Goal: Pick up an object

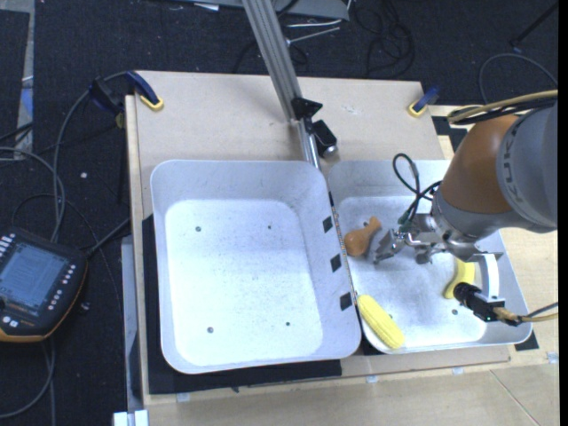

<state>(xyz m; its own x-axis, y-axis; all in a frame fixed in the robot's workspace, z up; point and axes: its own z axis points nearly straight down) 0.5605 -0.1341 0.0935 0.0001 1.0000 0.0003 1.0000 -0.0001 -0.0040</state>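
A small orange-brown object [359, 239] lies in the right bin [417, 327], near its left wall. A yellow corn-like piece [381, 321] rests at that bin's front left corner. My gripper [387, 250] hangs low over the right bin, just right of the brown object and very close to it, its tip pointing left. Nothing shows between the jaws. The grey arm with its orange band [479, 176] reaches in from the right.
The left bin [177, 185] stands beside the right one, their walls meeting along a ridge [337, 256]. A slanted metal pole [280, 60] rises behind the bins. A pendant [31, 282] lies on the floor to the left.
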